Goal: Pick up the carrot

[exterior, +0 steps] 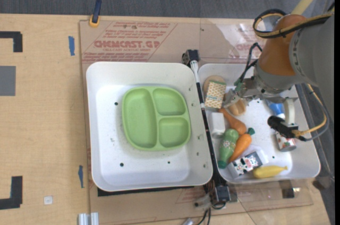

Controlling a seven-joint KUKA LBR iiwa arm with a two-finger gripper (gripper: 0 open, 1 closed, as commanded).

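Note:
The carrot (243,144) is small and orange with a green top. It lies in the right bin (311,157), near the middle, leaning against a green toy vegetable (228,145). My gripper (234,96) hangs over the upper left part of that bin, a short way above the carrot in the view. It is right beside a tan lump (238,107) and a longer orange piece (234,120). The grey arm with its orange band (276,54) reaches in from the upper right.
A checkered box (215,93) stands left of the gripper. A banana (270,171), a small printed box (246,162), a can (286,142) and a blue item (276,109) also lie in the right bin. The left bin (101,128) holds a green divided plate (156,118).

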